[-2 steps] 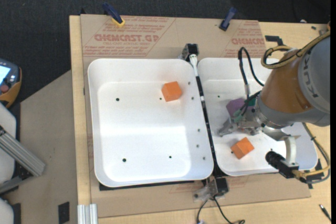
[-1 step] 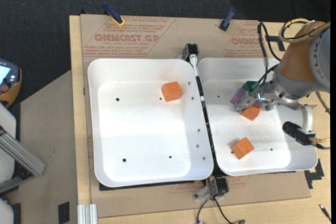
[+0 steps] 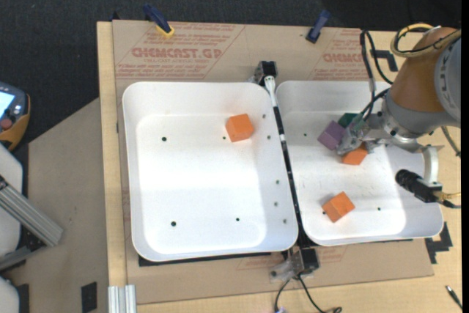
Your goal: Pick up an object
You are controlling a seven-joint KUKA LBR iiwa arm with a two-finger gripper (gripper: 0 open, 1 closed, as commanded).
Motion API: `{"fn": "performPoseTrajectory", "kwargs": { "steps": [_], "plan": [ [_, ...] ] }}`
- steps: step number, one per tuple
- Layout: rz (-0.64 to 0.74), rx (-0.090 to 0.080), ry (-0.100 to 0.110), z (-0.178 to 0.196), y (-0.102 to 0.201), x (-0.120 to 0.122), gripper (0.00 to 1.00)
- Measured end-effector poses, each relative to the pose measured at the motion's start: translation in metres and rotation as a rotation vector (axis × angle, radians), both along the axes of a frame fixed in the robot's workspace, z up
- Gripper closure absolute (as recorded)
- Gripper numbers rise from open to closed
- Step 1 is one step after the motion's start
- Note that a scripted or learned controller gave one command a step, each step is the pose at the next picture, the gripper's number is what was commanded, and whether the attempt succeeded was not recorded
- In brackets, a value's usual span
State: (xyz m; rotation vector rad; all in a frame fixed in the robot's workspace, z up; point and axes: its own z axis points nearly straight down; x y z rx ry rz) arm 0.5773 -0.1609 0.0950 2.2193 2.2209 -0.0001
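Camera view has a small orange block (image 3: 355, 157) in the right white bin (image 3: 388, 227), touching the gripper (image 3: 357, 141) just above it. Whether the claw holds it cannot be told. A purple block (image 3: 331, 134) sits just left of that orange block, a dark green piece (image 3: 347, 119) behind it, and a larger orange cube (image 3: 338, 207) nearer the bin's front. Another orange cube (image 3: 239, 127) lies in the left white bin (image 3: 146, 231).

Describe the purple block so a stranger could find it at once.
Start at the right bin, the one the arm reaches into. Near its upper middle, just left of the gripper, sits the purple block, with a green object behind it and a small orange block beside it. It is the one purple piece among orange blocks.
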Motion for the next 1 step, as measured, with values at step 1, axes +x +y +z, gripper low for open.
{"fn": "performPoseTrajectory", "kwargs": {
  "steps": [1],
  "plan": [
    [0.005,0.002,-0.004,0.0748,0.0602,0.0094,1.00]
  ]
}}
